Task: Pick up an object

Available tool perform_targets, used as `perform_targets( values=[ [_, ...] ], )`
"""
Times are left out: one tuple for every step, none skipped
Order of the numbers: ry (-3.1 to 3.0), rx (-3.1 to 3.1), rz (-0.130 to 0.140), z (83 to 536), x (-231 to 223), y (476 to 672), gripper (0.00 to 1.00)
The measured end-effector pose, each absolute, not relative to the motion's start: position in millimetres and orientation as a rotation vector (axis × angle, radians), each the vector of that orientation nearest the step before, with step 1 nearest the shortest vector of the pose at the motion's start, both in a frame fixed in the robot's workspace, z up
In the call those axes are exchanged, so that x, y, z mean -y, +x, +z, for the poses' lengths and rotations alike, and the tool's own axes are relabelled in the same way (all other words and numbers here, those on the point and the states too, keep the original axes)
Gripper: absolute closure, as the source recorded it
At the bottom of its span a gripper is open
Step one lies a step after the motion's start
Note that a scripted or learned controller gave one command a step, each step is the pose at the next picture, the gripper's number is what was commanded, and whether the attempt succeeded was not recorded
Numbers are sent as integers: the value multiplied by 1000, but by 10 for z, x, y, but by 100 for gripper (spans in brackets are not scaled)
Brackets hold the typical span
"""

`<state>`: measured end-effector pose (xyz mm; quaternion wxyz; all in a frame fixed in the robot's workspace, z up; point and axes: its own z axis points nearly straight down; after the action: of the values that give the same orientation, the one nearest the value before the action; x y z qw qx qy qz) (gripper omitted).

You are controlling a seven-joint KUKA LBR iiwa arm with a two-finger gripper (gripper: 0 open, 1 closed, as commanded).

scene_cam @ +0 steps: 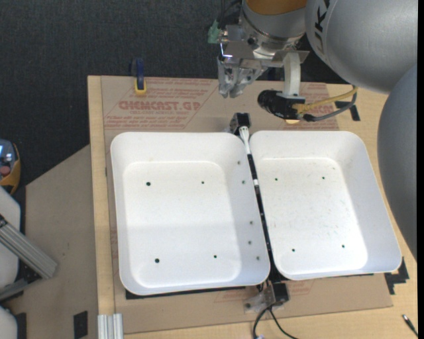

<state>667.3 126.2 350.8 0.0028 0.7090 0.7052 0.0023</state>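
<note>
Object first: from where I stand I cannot tell where it is, nor whether the tool has anything in it. The gripper (231,85) hangs high over the far side of the bench. It is above the printed cardboard sheet (172,106), just beyond the far rims and roughly in line with the seam between the 2 bins. Whether it is open or closed I cannot tell from this angle. The grey arm (371,40) reaches in from the right, with its orange band (275,5) above the wrist.

My read is that the pick is at its search or approach step, with no descent begun. The next move calls for settling on a target and coming down squarely over one bin.

The left bin (116,192) and right bin (379,192) lie close side by side, each floor plain white with 4 small dark dots. A black strip (254,185) runs along the seam between them. A blue and yellow clamp (138,76) sits at the sheet's far edge, and dark carpet (99,33) lies behind.
</note>
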Motion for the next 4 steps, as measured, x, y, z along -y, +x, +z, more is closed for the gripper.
perform_targets(
  values=[
    [2217,-2235,-7,2802,-2237,6644,100],
    [2226,-2206,8,3545,-1068,6645,100],
    [2221,-2229,-8,2841,-1610,6655,100],
    [2221,-2217,6,3217,-1285,6669,100]
  ],
)
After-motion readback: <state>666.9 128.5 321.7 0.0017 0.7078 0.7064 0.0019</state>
